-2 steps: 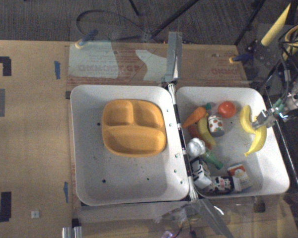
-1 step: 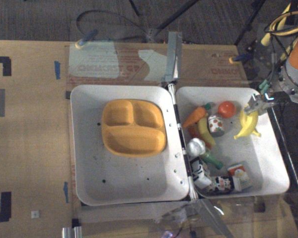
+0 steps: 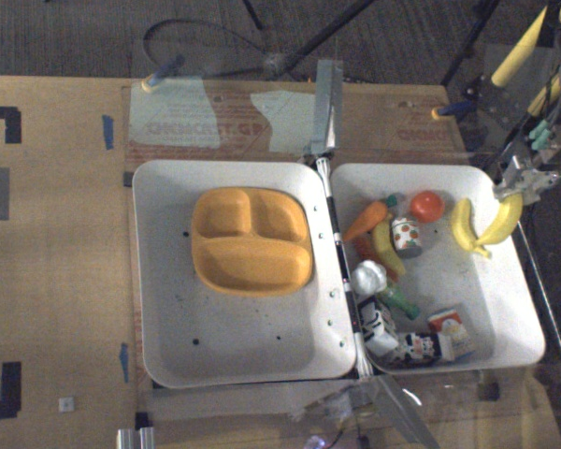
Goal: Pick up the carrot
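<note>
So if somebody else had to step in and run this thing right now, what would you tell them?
Gripper: at the right bin's far right edge, above the bananas; finger state unclear, nothing seen held.
Carrot: lying in the right bin near its left wall, beside a red tomato and other toy food.
Left bin: holds an orange divided plate.
Done: nothing yet.
Left: reach the carrot, grip, lift.

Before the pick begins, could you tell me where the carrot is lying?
The carrot lies in the right bin, near its upper left corner, just left of the red tomato.
</note>
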`<state>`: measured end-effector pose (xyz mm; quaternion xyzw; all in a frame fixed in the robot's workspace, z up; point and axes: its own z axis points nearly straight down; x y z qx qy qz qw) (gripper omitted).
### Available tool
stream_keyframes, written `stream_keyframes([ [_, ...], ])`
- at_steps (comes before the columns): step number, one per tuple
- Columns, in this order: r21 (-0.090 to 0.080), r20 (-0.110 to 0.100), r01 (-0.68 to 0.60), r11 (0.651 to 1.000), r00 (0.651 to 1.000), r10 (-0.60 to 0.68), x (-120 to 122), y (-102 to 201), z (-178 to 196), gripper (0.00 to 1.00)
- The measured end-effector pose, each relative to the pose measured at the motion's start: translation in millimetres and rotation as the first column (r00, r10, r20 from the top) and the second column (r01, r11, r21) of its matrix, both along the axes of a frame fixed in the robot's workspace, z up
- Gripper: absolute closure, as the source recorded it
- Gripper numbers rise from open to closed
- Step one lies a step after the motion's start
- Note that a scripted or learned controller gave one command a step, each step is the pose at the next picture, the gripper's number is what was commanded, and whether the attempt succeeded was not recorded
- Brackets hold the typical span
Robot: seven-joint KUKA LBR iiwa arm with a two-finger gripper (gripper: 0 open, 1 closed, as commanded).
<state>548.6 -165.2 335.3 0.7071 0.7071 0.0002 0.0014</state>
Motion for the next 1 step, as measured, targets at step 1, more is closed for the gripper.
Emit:
stream_keyframes([
  [1, 0.0, 0.001, 0.191, 0.982, 0.982, -0.191, 20.4, -23.6, 67.8, 1.0],
])
